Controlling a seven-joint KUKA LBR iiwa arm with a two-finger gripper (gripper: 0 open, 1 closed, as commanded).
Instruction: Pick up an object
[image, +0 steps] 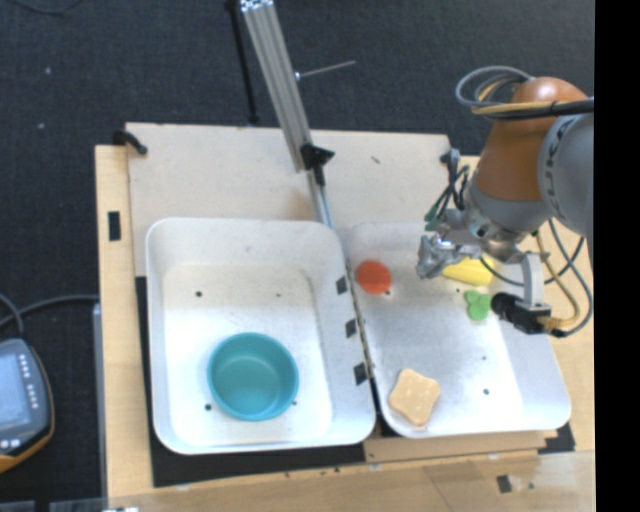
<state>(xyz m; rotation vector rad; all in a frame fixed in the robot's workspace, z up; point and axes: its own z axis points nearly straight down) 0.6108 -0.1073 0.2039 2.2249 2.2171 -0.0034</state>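
One fixed camera looks down aslant on both bins (165, 240).

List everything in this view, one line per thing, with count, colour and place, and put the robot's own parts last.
bins: 2, white, side by side on the bench
bowl: 1, teal, near part of the left bin
round object: 1, orange-red, far left of the right bin
yellow object: 1, yellow, far part of the right bin, partly under the hand
small green object: 1, green, right bin, just nearer than the yellow one
sponge-like block: 1, tan, near edge of the right bin
metal pole: 1, grey, slanting across the bench's far side
device: 1, grey and orange, view's left edge
arm: 1, grey with orange band, from the right
hand: 1, grey, over the right bin's far part
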